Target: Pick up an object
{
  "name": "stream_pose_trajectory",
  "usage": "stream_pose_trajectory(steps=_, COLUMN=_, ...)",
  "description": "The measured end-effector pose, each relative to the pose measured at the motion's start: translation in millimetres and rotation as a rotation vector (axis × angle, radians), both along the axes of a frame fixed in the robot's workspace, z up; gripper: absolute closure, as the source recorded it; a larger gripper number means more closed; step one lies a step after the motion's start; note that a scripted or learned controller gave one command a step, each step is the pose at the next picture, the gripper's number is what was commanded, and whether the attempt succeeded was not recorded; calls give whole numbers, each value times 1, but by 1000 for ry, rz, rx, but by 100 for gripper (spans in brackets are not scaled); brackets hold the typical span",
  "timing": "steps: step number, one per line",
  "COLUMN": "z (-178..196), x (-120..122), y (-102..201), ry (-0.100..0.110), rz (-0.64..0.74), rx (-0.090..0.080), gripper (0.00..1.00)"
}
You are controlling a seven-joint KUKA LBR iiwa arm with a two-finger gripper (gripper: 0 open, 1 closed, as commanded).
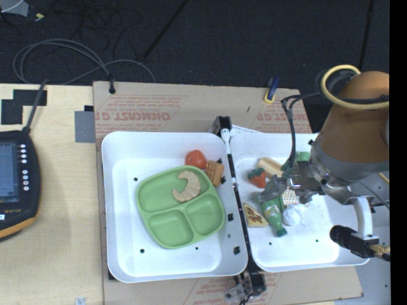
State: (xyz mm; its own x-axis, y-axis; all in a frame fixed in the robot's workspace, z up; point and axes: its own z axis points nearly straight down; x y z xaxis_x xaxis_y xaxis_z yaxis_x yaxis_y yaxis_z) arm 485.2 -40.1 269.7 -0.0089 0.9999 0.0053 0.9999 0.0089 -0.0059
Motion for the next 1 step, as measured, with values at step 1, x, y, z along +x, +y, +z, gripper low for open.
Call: stream_pose_trajectory(steps=1, z=9, x=1, y=-6, ry=2, rz=-10, rx=-4, gripper=100)
